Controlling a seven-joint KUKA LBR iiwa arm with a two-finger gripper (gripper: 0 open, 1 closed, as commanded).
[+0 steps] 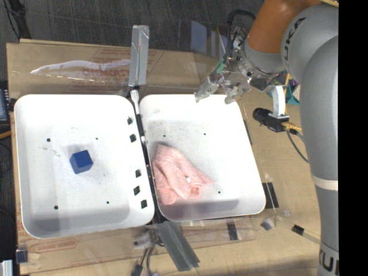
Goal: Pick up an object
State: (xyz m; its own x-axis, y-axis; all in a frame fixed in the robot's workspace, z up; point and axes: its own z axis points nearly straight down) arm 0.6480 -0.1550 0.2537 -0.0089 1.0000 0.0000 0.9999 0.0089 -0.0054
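open, empty gripper hovers over the right bin's far edge. pink cloth lies crumpled near its front-left; best descend squarely onto the thickest fold.

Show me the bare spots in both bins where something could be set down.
Left bin: bare floor all around the blue cube, widest toward its far edge. Right bin: bare far half under the gripper; its near part is crowded by the pink cloth.
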